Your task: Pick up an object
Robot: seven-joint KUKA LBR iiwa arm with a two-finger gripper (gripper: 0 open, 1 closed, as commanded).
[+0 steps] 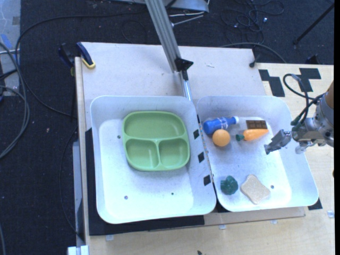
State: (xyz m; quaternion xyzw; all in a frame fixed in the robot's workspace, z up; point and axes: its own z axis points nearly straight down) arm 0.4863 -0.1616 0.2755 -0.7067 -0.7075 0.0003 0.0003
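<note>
The tool (287, 141) hangs over the right edge of the right shallow white bin (297, 195), its two fingers spread apart with nothing between them. Just to its left lie an orange carrot-shaped toy (254, 135) and a small brown block (256, 124); further left sit an orange ball (221, 137) and a blue bottle (219, 124). Below and left of it rest a tan bread-slice toy (255, 189) and a dark green lump (229, 185). Well apart, the left white bin (106, 195) holds a green divided plastic plate (156, 140).

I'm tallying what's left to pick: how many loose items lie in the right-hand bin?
5: blue bottle at the far-left, orange ball below it, carrot beside the ball, green lump and bread slice at the near edge.
</note>
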